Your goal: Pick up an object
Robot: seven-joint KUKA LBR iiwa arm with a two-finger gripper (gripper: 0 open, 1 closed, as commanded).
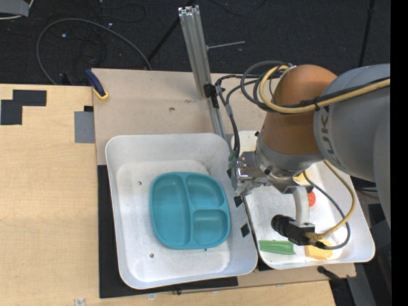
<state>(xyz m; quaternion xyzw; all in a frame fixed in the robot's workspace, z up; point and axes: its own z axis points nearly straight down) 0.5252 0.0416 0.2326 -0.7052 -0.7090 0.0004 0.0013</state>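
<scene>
Looking at the near edge of the right bin (361, 236) first, I see a green piece (277, 247) lying flat, its long axis running across the view from left to right, with the right end tipped a little nearer to me. Just beside it to the right lies a small yellow piece (317, 253), close to the green one, though I cannot tell whether they touch. Farther back in the same bin a small red thing (311, 197) peeks out, partly covered by the wrist, so its shape is unclear to me. The gripper (242, 178) appears to hang over the left side of this bin, by the wall shared with the left bin (127, 171). It is well back from the green and yellow pieces and above them. The wrist hides its working end, so I cannot tell whether it is spread or pressed together, and I see nothing held in it. In the left bin a teal divided plate (185, 209) lies flat, its long compartment running near to far along its left side and two smaller ones on its right. Behind the bins an aluminium post (197, 62) stands tilted on the bench.
</scene>
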